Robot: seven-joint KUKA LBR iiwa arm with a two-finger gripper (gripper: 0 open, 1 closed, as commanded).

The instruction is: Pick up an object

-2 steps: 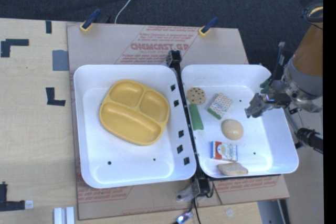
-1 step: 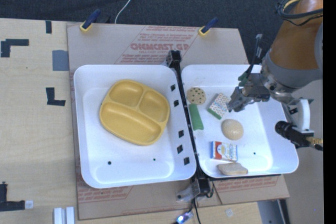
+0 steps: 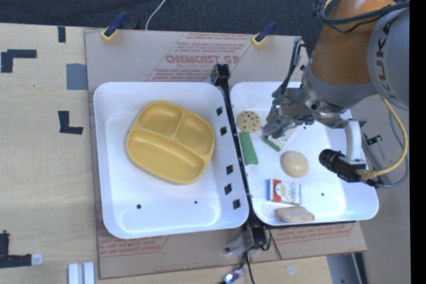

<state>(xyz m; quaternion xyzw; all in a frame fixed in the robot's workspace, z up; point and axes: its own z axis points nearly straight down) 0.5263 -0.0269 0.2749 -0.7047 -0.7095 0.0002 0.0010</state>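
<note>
My gripper (image 3: 280,126) hangs low over the upper middle of the right bin (image 3: 333,206), its dark fingers down by a small white and green packet (image 3: 281,138). A round speckled cookie (image 3: 248,120) lies to its left near the divider, with a green stick (image 3: 248,147) just below that. A tan bun (image 3: 294,163) sits below the gripper. Closer to the front lie a small red, white and blue carton (image 3: 284,191) and a beige flat piece (image 3: 295,214).
The left bin (image 3: 120,209) holds a yellow divided tray (image 3: 172,140). A black divider strip (image 3: 229,143) runs between the bins. The arm's orange and grey body (image 3: 349,43) looms over the right bin's back right corner, with a black cable fitting (image 3: 341,165) at its right.
</note>
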